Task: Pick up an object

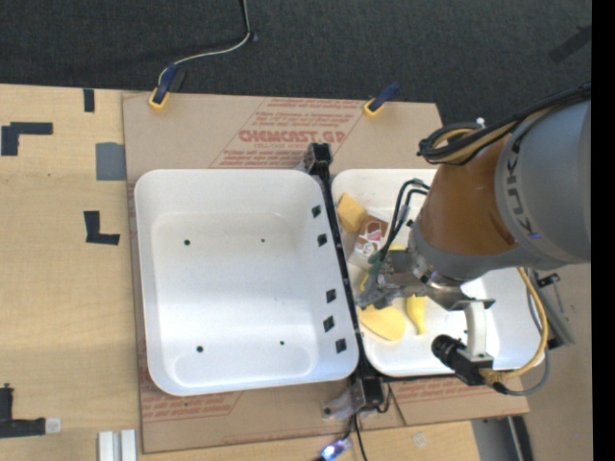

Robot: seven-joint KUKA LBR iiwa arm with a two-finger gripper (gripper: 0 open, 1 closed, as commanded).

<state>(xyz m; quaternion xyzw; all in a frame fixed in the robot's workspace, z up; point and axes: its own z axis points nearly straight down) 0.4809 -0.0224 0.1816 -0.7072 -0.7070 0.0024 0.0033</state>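
While the gripper (377,284) sits low in the right bin (509,339), down among a small heap of objects, I can't tell from this angle whether it's released, clenched or grasping anything: the wrist blocks the view, so no call on that. We look to be in the reach-and-grasp step, with nothing visibly lifted yet. Just at five o'clock from the tool lies a rounded yellow piece (384,326), smooth and matte, like a soft foam or plastic lump. Right beside that, at its three o'clock, is a narrower yellow piece (416,312), more elongated. Up at eleven o'clock from the tool there's a tan wedge (350,210) against the bin's divider wall, and between it and the tool a crinkly packet (370,237) with red and white print. My read on the next move: a firm close on whichever piece sits under the tool, then a straight lift clear of the pile. Out wider now: the bulky orange band (459,209) and grey arm (548,176) hang over the bin, and at nine o'clock sits the left bin (159,286), glossy white plastic with rounded corners.
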